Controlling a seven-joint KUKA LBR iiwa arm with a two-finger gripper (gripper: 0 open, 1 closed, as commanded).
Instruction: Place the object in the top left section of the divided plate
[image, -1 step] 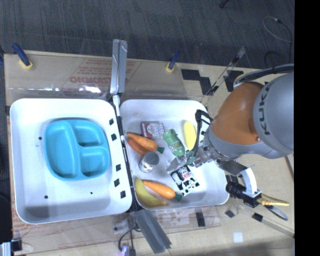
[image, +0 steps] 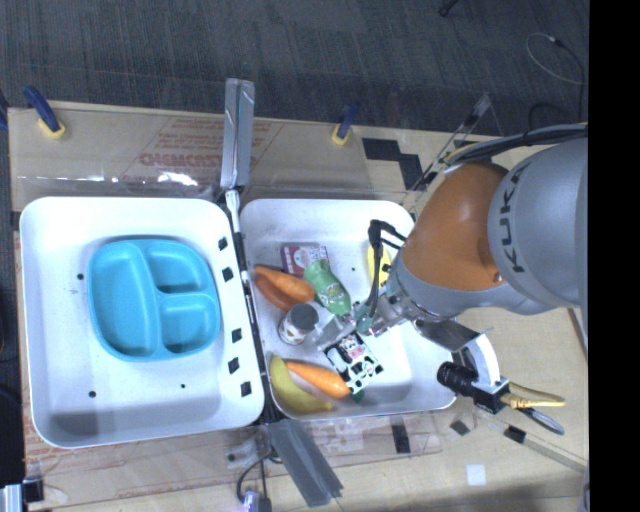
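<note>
The blue divided plate (image: 153, 296) lies in the left bin (image: 60, 400), with nothing in its sections. My gripper (image: 352, 328) reaches down into the right bin (image: 425, 398), among the things piled there. It hovers between a small silver can (image: 298, 322) and a black-and-white patterned object (image: 356, 366), just below a green bottle (image: 328, 284). Nothing can be seen held in it. An orange carrot (image: 283, 287) lies to the left of the bottle.
A second carrot (image: 320, 378) rests on a yellow banana-like piece (image: 288, 392) at the right bin's front. A red packet (image: 298, 257) lies at its back, and a yellow item (image: 383, 266) is partly hidden by the arm. A metal divider (image: 236, 140) runs between the bins.
</note>
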